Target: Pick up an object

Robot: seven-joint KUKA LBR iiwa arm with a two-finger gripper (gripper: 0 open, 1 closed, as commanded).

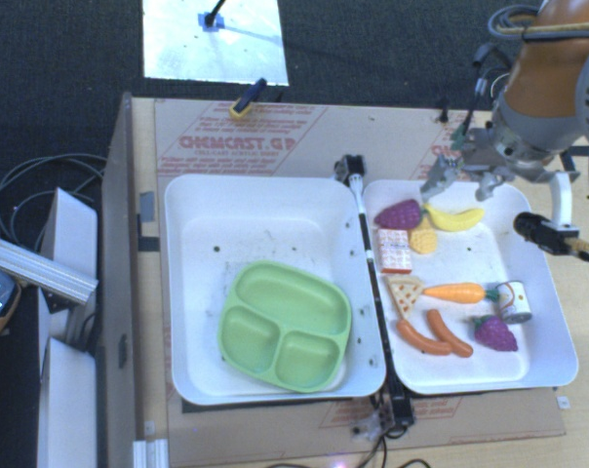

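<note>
Two sausages [437, 331] are seen at the near edge of the right bin [548, 354], beside purple grapes [495, 333].

Behind them a carrot [457, 292], a pizza slice [404, 294] and a small can [514, 301] are laid out, then a red-and-white box [393, 251], a round yellow piece [423, 241], a dark purple piece [399, 214] and a banana [454, 218] toward the far wall. The gripper [467, 177] is held just above the banana at the bin's far rim, its fingers spread apart with nothing between them. A green plate [286, 326] with three compartments is set in the left bin [202, 261].
</note>
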